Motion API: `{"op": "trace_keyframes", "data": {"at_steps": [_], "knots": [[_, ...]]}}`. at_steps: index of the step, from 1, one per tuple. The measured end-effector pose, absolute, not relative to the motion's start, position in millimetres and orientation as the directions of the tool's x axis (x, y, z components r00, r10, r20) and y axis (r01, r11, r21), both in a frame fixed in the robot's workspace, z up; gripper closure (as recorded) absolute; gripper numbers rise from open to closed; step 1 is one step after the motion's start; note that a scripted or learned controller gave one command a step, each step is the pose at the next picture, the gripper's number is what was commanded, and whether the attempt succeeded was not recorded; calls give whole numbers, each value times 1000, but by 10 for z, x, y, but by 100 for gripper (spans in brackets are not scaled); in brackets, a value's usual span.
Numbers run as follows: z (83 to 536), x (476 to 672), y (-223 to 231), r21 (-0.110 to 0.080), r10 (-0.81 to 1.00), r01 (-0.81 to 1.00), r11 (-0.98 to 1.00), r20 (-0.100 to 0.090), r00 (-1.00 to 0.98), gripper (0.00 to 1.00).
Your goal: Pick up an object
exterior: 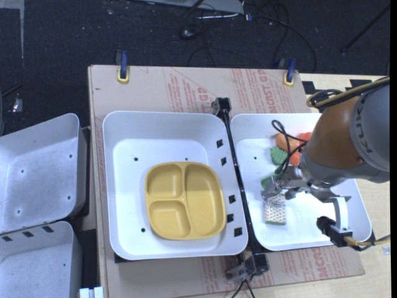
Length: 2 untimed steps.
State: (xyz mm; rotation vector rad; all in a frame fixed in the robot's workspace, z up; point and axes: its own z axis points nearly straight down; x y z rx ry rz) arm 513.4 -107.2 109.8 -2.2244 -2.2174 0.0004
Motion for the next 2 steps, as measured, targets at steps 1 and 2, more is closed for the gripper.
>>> {"op": "trace_keyframes", "data": {"at_steps": [1,2], "knots": [[1724,5167,-1033,6,1000,1000,3,-1,-3,100],[2348,5211,-989,7,1000,1000,4,-2,-4,100]]}}
